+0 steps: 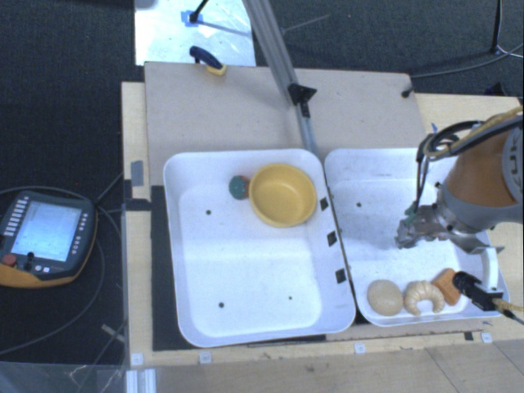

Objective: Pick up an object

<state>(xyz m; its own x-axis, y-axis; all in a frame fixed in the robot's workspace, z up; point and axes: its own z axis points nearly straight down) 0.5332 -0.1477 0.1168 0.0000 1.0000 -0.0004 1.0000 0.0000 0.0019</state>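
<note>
From the overhead camera you see the jaws (pixel 412 229) low over the floor of the right bin (pixel 368 195); whether they are parted or closed you cannot tell, and nothing shows between them. Below them, near the bin's front wall, lie a pale round bun (pixel 385 298), a croissant (pixel 424 296) touching it, and an orange piece (pixel 447 286) just beside that. Well to their left, in the left bin (pixel 246 301), sit a yellow bowl (pixel 282 195) and a green ball (pixel 238 187) touching its rim.

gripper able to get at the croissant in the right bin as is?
Probably yes. The gripper hangs over bare bin floor just above the croissant, nothing between them. A pale round piece and an orange piece crowd its sides.
</note>
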